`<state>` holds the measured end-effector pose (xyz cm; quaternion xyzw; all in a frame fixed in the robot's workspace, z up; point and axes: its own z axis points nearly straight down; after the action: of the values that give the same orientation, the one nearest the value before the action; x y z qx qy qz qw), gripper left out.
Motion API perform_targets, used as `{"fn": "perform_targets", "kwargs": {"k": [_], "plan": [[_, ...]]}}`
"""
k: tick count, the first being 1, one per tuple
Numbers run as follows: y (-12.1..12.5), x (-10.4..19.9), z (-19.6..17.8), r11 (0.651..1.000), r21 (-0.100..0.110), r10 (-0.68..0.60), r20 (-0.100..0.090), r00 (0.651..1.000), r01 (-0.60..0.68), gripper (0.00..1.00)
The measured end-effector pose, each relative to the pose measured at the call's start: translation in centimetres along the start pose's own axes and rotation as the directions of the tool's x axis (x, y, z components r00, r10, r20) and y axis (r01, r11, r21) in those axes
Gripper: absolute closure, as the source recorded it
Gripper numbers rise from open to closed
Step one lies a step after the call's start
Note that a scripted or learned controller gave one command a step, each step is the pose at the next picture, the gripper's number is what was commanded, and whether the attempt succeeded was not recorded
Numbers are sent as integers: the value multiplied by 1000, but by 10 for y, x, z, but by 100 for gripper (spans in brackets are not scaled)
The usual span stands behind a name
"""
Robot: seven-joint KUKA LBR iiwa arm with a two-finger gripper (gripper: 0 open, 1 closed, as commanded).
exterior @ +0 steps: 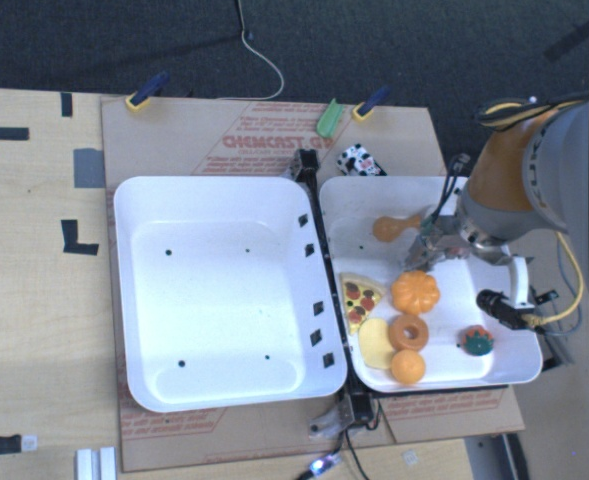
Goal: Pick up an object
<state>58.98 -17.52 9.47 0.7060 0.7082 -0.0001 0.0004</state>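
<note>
a cardboard-covered bench [264, 143] bears two white bins. in the right bin [514, 373] lie a pizza slice [360, 298], small pumpkin [415, 292], donut [409, 332] and orange [407, 367]. the gripper [426, 250] hangs just above the pumpkin; jaw state unclear.

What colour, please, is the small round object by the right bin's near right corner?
Teal green with a red patch, in the camera view.

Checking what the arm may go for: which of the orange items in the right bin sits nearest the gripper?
The orange pumpkin, just below the gripper; the donut and orange ball lie farther down.
</note>
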Motion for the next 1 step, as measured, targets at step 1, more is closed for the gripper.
{"fn": "perform_targets", "kwargs": {"k": [1], "plan": [[0, 0, 1, 1000, 1, 0, 0, 1000, 0, 0]]}}
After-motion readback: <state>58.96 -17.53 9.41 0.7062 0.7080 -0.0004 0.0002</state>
